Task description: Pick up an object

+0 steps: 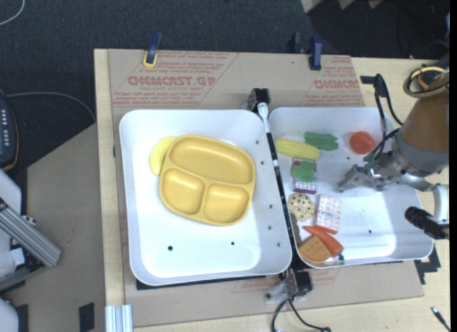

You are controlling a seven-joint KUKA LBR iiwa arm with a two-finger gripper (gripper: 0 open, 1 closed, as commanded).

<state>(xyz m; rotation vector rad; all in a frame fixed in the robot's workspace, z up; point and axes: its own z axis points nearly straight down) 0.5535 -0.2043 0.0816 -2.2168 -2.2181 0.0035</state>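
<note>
The right bin (pixel 371 245) holds several toy foods. A yellow corn cob (pixel 297 149) and a green vegetable (pixel 320 140) lie at its far left, and a red tomato (pixel 361 141) sits to their right. Below them come a small green and purple box (pixel 304 173), a cookie (pixel 301 206), a pink and white packet (pixel 328 211), an orange carrot (pixel 323 233) and a tan waffle (pixel 315 250). My gripper (pixel 355 178) hangs low over the bin's middle, right of the box and below the tomato. Nothing shows in its grasp.
In the left bin (pixel 143 202) lies a yellow divided plate (pixel 207 179) with a yellow piece (pixel 158 154) sticking out from under its left edge. The grey arm with its orange band (pixel 428 127) reaches over the right bin's right rim. Clamps (pixel 151 52) hold the cardboard at the back.
</note>
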